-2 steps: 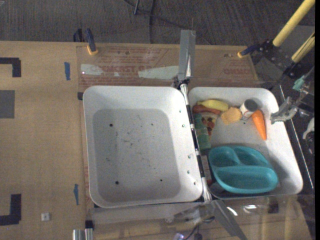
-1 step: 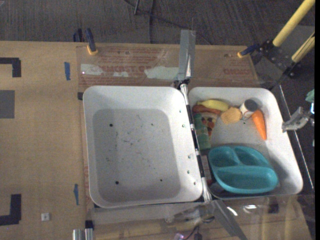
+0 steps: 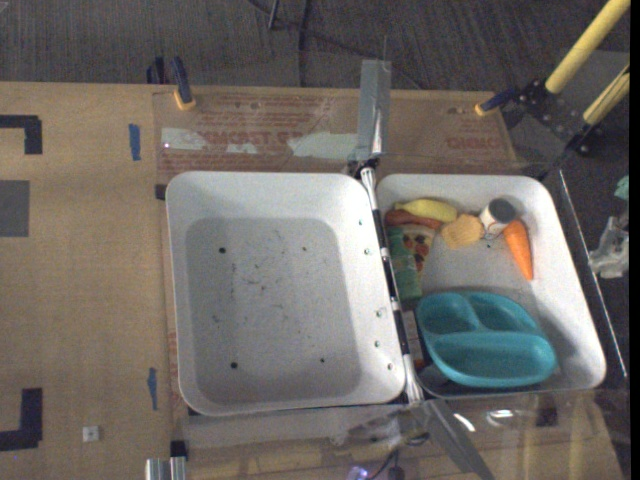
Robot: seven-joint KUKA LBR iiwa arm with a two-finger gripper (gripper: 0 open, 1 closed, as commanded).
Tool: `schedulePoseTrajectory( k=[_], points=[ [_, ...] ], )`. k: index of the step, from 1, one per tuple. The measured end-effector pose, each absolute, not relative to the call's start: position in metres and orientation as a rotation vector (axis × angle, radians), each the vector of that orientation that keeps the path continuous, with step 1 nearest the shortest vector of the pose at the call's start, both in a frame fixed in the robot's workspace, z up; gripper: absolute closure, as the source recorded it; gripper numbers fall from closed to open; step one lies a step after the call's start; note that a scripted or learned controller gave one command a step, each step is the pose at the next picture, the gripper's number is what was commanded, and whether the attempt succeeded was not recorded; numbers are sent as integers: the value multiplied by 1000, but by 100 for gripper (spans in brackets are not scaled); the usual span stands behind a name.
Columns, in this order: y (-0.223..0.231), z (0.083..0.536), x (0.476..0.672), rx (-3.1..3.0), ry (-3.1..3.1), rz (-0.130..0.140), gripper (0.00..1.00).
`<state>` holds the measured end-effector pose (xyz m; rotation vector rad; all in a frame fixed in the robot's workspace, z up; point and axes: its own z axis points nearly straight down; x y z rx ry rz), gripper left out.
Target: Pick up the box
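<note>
Green-printed, the box (image 3: 408,258) lay untouched along the left wall of the right bin (image 3: 575,298), beside the teal divided plate (image 3: 485,340); pickup remained undone, and the pincer's state could not be told.

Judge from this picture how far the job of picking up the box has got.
Done: nothing that shows. The box lies flat in the right bin, against its left wall, beside the teal divided plate, banana and carrot. In hand: nothing touches the box. Left: the reach, the grasp and the lift.
</note>
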<state>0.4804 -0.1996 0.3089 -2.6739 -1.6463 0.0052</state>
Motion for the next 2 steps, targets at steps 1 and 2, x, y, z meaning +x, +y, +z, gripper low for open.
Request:
schedulePoseTrajectory(
  k=[1,2],
  points=[
    [-199,286,527,-2513,-1892,-1,100],
    [-188,303,510,-2428,-1994,1,100]
  ],
)
